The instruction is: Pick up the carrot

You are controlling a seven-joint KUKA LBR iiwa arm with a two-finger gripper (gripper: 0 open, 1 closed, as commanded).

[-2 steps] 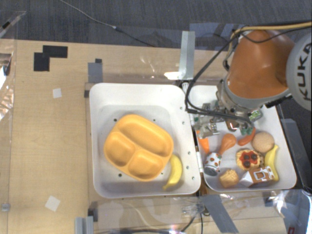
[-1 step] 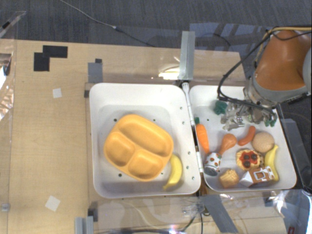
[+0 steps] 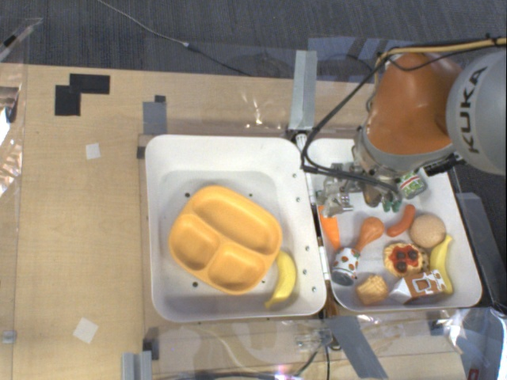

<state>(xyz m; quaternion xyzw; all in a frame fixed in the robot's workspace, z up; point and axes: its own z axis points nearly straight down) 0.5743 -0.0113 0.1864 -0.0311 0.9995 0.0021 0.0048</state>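
- Camera view looks down on two white bins, side by side on a bench.
- In the left bin sits a yellow tray, with a banana just beside it.
- In the right bin lie many toy foods, close together.
- The carrot is there, right against the left wall of that bin.
- It is orange and short. Its long side runs up and down the picture, with the thin tip pointing to the near edge.
- A drumstick lies just beside the carrot, on its right.
- Below the carrot sits a small round toy.
- The arm reaches in from the right and hangs over the far part of the right bin.
- The gripper is just above the carrot's thick end, very near it.
- The metal parts are dark and mixed up with wires, so I cannot tell how wide the gripper stands.
- Nothing can be seen held in it.
- I think the carrot is not picked up yet.
- The next move looks like a short drop straight down, a little toward the near edge.
- The grip should squeeze across the carrot's thin sides, left to right.
- The bin wall is tight on one side, so that could get in the way.
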